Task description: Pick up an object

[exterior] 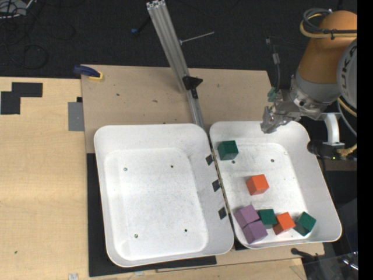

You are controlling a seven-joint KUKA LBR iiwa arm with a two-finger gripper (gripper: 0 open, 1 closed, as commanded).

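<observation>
The blocks all lie in the right bin, and every place here is given from that bin. A green block sits near its far left corner, well apart from the others. An orange block rests alone about mid-floor. Along the near edge a cluster crowds together: two purple blocks touching, a small green one, a second orange one and another green block toward the near right corner.

These look like small, rigid cubes, probably light and not fragile, with flat faces that should take a pinch well. The lone orange block seems the easiest pick: take it across two opposite side faces, where nothing crowds it. The clustered ones leave little room beside them.

The end effector hangs over the bin's far rim, touching nothing that I can see and carrying no block. Whether it is spread or closed I cannot tell.
</observation>
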